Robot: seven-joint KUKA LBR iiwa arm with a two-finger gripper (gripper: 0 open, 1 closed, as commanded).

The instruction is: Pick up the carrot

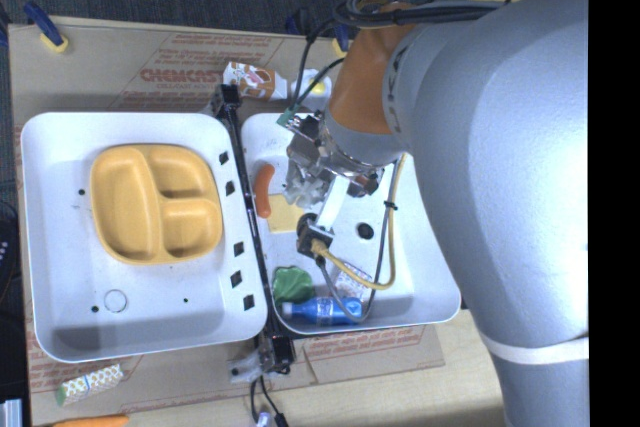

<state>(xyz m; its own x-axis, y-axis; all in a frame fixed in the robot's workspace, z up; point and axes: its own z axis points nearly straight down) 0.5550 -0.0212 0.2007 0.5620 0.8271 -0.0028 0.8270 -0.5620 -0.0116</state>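
Carrot (263,191): orange, slim, lying lengthwise on the floor of the right bin, close to that bin's left wall and the divider between the bins; apart from the tool, untouched.
Tool (300,183): hanging over the right bin, just to the right of the carrot; metal parts blurred and crowded together, so fingers' state cannot be told; nothing visibly held.
Arm (500,175): large grey body entering from the right, covering much of the right bin's far side; orange band (362,75) above the wrist, near the bin's upper edge.
Right bin (420,300): white, shallow, partly hidden under the arm; lower rim and corner visible.
Left bin (50,215): white, shallow, touching the right bin along the divider.
Yellow tray (155,203): three compartments, resting in the upper middle of the left bin, well apart from the carrot.
Green object (293,283): crumpled-looking, at the lower left of the right bin, below the carrot.
Blue bottle (325,311): lying on its side along the right bin's lower wall, just beside the green object.
Cable (385,255): yellowish loop hanging from the wrist area down toward the blue bottle.
Table (160,65): covered with brown cardboard printed in red, under both bins.
Blue clamp (45,25): at the cardboard's upper left corner.
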